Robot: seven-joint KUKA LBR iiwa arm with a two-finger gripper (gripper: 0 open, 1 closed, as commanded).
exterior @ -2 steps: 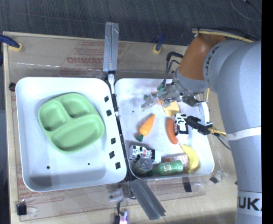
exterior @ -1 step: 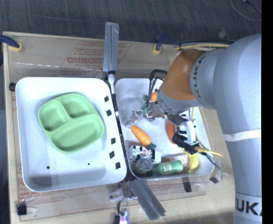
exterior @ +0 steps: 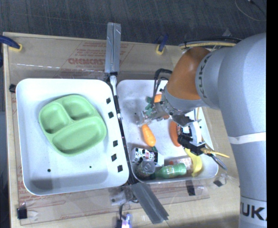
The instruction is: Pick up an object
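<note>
My gripper [exterior: 148, 112] reaches down into the right bin [exterior: 129, 91], near its middle, under the orange wrist band. Just below it and slightly to its left lies an orange carrot [exterior: 149, 135], close to the gripper but apart from it. A second orange-red piece [exterior: 175, 133] lies to the right of the carrot, partly under the arm's hardware. Another small orange item [exterior: 157, 99] peeks out beside the wrist.
Along the right bin's front edge lie a green bottle [exterior: 173, 170], a yellow banana [exterior: 196, 161], a black-and-white packet [exterior: 143, 154] and a grey round item [exterior: 147, 167]. The left bin [exterior: 34, 175] holds a green divided plate [exterior: 72, 123].
</note>
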